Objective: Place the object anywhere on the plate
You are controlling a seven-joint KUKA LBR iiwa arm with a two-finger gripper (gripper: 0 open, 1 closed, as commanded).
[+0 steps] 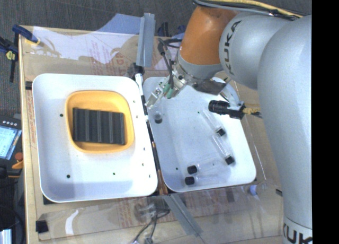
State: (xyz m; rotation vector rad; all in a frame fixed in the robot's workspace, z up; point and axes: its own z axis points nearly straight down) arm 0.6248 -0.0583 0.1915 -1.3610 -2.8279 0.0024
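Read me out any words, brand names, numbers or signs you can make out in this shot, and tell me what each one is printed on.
"KUKA", on the grey arm just below the orange band.
"KUK", cut off by the frame's bottom edge, low on the arm near the bottom right corner.
Faint reddish print on the paper sheet behind the left bin: too blurred to read.
Lit screen of the small device at the left edge: too small to read.

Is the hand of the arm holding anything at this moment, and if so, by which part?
It cannot be told. The hand hangs over the upper left corner of the right bin, and nothing is clearly seen in it. The clear tubes lie loose on the bin floor.
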